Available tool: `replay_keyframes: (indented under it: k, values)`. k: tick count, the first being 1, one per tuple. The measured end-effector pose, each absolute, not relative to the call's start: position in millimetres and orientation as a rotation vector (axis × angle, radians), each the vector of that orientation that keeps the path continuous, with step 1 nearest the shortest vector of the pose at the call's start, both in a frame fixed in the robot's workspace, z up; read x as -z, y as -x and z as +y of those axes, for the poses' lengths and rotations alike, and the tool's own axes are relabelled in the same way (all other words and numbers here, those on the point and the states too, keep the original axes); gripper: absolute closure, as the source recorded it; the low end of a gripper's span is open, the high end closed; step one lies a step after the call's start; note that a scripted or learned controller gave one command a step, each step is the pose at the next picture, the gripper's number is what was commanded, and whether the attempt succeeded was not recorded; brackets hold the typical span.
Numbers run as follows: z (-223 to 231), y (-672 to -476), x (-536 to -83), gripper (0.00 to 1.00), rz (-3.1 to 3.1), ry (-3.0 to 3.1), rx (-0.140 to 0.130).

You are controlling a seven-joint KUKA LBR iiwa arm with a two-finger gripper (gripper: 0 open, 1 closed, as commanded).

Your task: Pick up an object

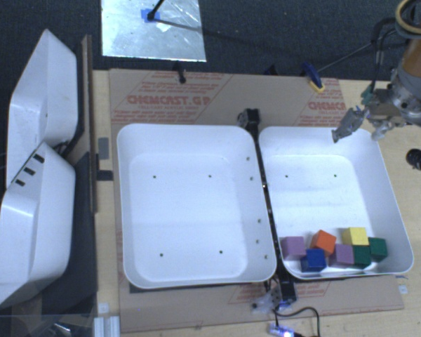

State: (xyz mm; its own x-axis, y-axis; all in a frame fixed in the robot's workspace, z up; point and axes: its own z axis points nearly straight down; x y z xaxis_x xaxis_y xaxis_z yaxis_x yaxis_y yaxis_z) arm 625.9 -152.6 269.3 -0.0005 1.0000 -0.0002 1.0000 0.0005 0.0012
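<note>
Several small blocks lie clustered at the front edge of the right bin [323, 181]: a purple block [292, 246], an orange block [324, 241], a blue block [313, 260], a yellow block [355, 235], a green block [371, 250] and a pale purple block [344, 254]. My gripper [358, 132] hangs over the bin's far right corner, well away from the blocks. Its fingers are spread open with nothing between them.
The left bin [189, 135] stands beside the right one on a cardboard sheet [196, 93]. Spare white tubs [35, 188] are stacked off the bench at the left. A shiny metal sheet [154, 20] lies at the back, and a small clamp [313, 78] sits behind the right bin.
</note>
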Motion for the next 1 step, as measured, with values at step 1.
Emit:
replay_keyframes:
  k: [1]
  values:
    - [-62.9,-561.7,-210.3,0.0,2.232,-2.217,0.002]
